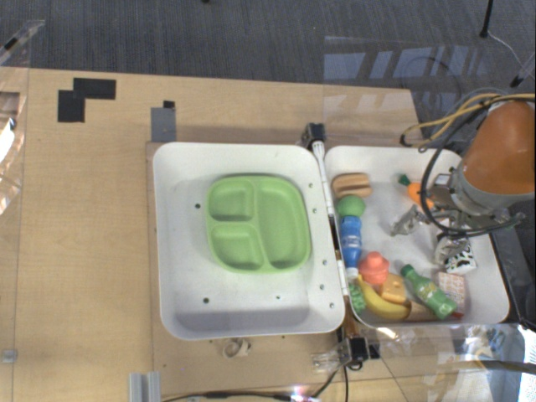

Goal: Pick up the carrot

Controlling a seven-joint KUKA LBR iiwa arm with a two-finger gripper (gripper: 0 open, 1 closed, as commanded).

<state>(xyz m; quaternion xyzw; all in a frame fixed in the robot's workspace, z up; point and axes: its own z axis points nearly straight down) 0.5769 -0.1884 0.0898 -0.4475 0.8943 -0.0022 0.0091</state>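
Observation:
The carrot (414, 191) is small and orange with a green top, lying in the upper right part of the right bin (381, 167). The arm's wrist covers part of it. My gripper (425, 217) hangs under the orange band of the arm, low over the bin floor, just in front of and beside the carrot. Cables and the wrist body hide much of the gripper. No object shows clearly in its grasp.
In the right bin lie a bun (350, 182), a green ball (352, 206), a blue bottle (350, 239), a red fruit (374, 268), a banana (381, 301), a green bottle (429, 291) and a black-and-white toy (458, 259). The left bin (180, 249) holds a green divided plate (255, 224).

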